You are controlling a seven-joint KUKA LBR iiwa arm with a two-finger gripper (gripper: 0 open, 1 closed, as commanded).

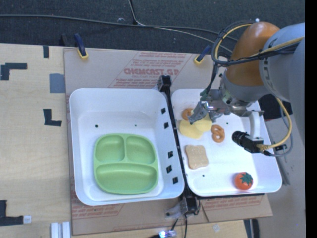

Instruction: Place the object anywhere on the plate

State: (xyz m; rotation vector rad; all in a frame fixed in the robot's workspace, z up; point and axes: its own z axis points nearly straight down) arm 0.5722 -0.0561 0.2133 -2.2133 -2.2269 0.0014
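A green divided plate [126, 163] lies in the left bin [81, 103]. In the right bin [270, 177] lie a yellow flat food piece [194, 129], two small orange pretzels [218, 133], a slice of toast [196, 156] and a red tomato [243, 180]. My gripper [202, 113] hangs over the far left part of the right bin, its tip just above the yellow piece and next to the pretzel [186, 114] at the bin's left wall. The arm's body hides how the tip meets the food.
A black divider [171, 133] runs between the two bins. Cables loop from the arm's wrist [277, 143] over the right bin's right side. Blue-and-yellow clamps [79, 46] hold the cardboard at the back.
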